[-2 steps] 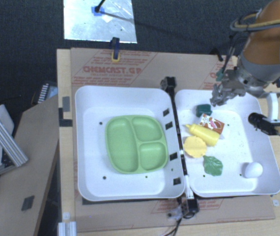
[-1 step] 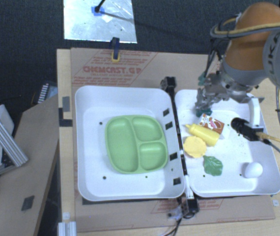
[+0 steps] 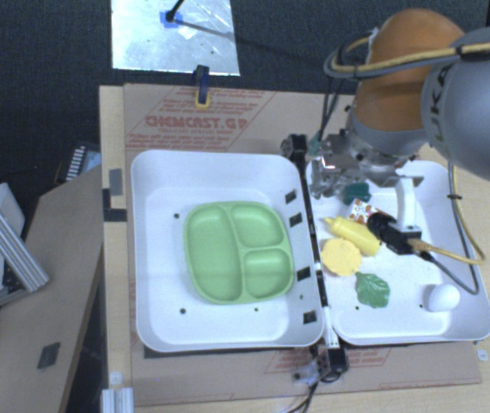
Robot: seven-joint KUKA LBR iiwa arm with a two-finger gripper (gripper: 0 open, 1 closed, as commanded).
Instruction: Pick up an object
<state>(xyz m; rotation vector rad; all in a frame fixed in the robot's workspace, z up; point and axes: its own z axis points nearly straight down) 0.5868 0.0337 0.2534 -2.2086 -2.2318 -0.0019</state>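
Tool [image 3: 329, 172] sits low over the far left corner of the right bin [image 3: 473, 317], close to the divider shared with the left bin [image 3: 155, 317]; whether it is open or closed cannot be told, since the wrist and cabling hide its tip. Candidate objects lie clustered nearer the camera: a dark teal piece [image 3: 356, 190] just beside the tool, a small red-and-white item [image 3: 360, 210], a yellow banana-shaped toy [image 3: 355, 233], a yellow round piece [image 3: 341, 257], a green leafy toy [image 3: 372, 290], and a white egg-shaped object [image 3: 442, 298] well apart at the near right. The green divided plate [image 3: 236, 252] lies alone in the left bin.

Risks, as I judge them: descending this close to the bin wall could close on nothing, or clip the rim. The yellow pieces touch, so a grasp there may nudge 1 aside or drag 2 at once.
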